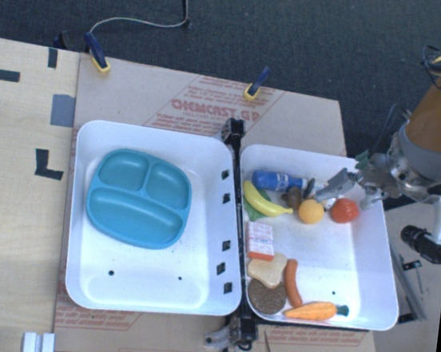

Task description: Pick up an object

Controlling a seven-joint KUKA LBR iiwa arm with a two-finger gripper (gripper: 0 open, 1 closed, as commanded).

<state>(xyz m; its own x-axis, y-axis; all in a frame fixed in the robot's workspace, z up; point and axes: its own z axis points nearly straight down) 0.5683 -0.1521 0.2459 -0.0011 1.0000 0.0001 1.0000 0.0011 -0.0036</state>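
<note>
The arm (pixel 437 119) is a thick rounded body with a broad orange band above a grey wrist ring. Below the ring sits a pale grey metal gripper (pixel 347 189) with slim, angular parts. Dark cables loop along the arm's upper side.

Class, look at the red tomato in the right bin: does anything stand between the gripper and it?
Nothing visible does. The gripper hangs just above the tomato at the right bin's far end; the orange ball lies to the tomato's left, off the path.

One camera sits high above the two white bins (pixel 78 217), looks down at a slant, and sees both.
</note>
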